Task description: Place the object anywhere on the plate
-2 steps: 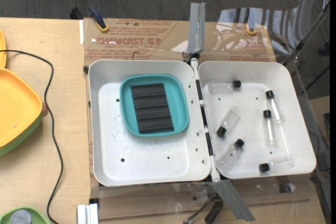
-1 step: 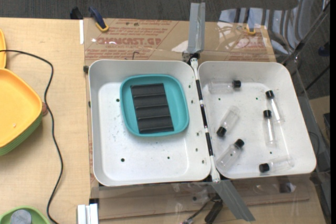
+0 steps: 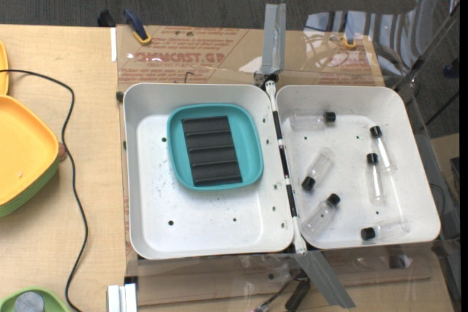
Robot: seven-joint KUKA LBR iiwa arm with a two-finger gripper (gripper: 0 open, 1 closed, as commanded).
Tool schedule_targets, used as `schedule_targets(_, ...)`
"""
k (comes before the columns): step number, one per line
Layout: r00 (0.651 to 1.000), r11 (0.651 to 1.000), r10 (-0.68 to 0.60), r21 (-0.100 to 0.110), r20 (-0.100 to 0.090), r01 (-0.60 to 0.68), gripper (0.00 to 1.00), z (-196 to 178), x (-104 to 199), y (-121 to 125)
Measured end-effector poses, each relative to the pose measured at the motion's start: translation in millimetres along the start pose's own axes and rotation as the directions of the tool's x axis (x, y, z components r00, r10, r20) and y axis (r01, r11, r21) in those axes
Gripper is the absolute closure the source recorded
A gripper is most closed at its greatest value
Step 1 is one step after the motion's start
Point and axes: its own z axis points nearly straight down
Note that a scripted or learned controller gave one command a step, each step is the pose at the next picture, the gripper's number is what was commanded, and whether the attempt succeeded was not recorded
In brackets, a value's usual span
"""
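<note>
Camera view: clear vials (image 3: 319,166) lie scattered in right bin (image 3: 409,120), teal plate (image 3: 252,150) left. Gripper state: you cannot tell. Watch: round vials may roll, slip from pinch.

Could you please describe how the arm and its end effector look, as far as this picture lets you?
I cannot tell the colours, shape, cables or markings of the arm or the end effector from this picture. What it gives is the workspace: a teal plate bearing a dark ribbed block in the left white bin, and clear black-capped vials in the right white bin.
</note>
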Motion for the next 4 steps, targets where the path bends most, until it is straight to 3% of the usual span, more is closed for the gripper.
schedule_targets(4,1.000,1.000,0.000,0.000,-0.001,0.000,0.00,-0.4,25.2,5.0)
